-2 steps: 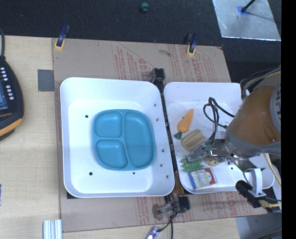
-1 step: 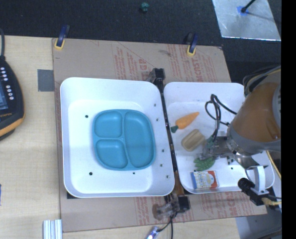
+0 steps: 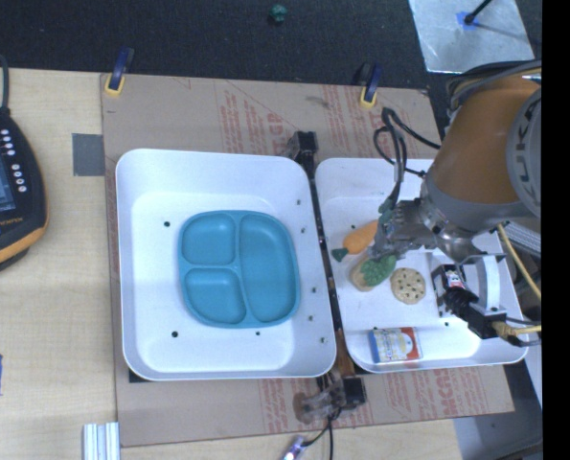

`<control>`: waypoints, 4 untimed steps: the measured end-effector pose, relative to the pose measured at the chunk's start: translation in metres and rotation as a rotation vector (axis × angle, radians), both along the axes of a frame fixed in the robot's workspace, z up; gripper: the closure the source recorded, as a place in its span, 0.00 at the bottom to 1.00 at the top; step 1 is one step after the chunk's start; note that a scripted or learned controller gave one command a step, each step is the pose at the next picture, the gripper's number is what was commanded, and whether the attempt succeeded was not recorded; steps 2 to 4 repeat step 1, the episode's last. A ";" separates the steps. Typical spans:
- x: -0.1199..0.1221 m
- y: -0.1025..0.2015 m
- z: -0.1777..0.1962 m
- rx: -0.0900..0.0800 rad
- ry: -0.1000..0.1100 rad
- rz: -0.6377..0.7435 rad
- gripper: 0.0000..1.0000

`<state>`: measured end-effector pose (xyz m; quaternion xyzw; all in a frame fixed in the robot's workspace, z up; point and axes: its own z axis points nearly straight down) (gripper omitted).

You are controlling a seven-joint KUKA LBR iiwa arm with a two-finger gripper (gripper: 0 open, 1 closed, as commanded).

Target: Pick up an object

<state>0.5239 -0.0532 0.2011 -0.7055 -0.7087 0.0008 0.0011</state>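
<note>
Holding blue divided plate (image 3: 238,267): left bin (image 3: 141,199)

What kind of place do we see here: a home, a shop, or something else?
Probably a robotics lab bench. A grey and orange robot arm reaches over two white bins, cardboard is clamped to the bench, and a control pendant lies at the left.

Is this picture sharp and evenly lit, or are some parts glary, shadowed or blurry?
In the camera view, the light is fairly even; the left bin looks bright white, almost washed out, around the blue divided plate. The floor along the top is very dark. The arm casts shadow over the right bin, where the pincer and the small items look soft and hard to make out.
</note>
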 end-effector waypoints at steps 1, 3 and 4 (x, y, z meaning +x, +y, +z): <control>0.016 0.040 0.033 0.000 0.000 -0.001 1.00; 0.016 0.040 0.033 0.000 0.000 -0.001 1.00; 0.016 0.040 0.033 0.000 0.000 -0.001 1.00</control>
